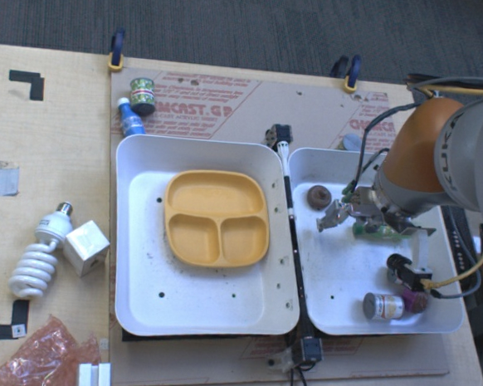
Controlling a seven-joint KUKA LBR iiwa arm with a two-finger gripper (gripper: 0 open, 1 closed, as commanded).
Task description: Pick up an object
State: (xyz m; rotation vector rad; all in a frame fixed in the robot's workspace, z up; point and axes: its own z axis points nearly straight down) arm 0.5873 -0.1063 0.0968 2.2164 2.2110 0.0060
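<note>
The fingers (329, 216) are down low inside the right bin (343, 275), over its far half, and from this angle I cannot tell how wide they stand; nothing shows between them. Just beyond them, a touch toward the view's left, sits a small brown disc (318, 196), close but apart from the tips. Right behind the fingers, under the wrist, a green object (376, 233) lies on the bin floor, partly covered by the arm. Well on the near side of the fingers, towards the bin's front corner, a silver can (382, 306) lies on its side with a purple object (417, 302) touching or just beside it. Across the divider, to the view's left of the fingers, the left bin (134, 292) carries a yellow divided plate (217, 218), flat in its middle. Far off on the desk (53, 148), a spiral light bulb (40, 256) rests against a white cube (86, 247), and a small blue-and-green bottle (137, 105) lies beyond the left bin.
</note>
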